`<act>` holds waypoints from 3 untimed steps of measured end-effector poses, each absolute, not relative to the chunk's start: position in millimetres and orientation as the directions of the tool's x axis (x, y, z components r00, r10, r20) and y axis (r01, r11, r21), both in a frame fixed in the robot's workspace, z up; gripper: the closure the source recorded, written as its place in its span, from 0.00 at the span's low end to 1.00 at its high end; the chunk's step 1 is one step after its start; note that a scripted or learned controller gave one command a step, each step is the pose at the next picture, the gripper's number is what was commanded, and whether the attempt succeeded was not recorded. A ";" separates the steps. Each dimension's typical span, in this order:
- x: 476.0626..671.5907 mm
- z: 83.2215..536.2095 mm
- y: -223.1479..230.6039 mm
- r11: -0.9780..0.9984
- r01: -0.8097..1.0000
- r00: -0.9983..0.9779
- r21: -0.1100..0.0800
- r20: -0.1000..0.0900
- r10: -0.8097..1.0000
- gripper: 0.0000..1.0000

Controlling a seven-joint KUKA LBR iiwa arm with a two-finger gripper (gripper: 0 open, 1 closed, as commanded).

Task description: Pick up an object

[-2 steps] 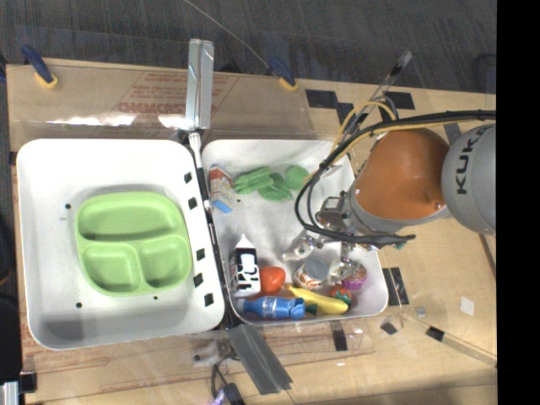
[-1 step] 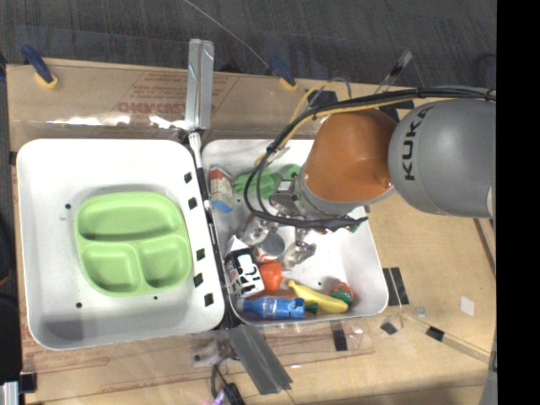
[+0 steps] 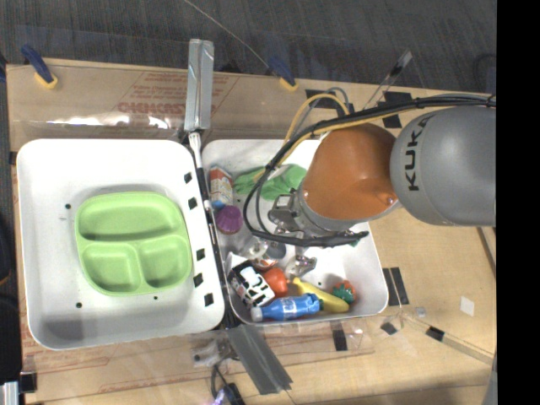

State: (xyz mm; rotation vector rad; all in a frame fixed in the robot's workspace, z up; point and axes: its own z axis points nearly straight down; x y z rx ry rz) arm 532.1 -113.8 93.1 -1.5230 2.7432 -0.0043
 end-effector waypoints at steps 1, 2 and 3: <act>568.2 91.9 -96.2 0.520 -0.854 -0.520 0.000 -0.002 -0.854 0.00; 572.9 92.3 -105.7 0.552 -0.834 -0.552 -0.002 -0.002 -0.834 0.00; 550.0 91.5 -100.1 0.706 -0.708 -0.706 0.001 0.000 -0.708 0.00</act>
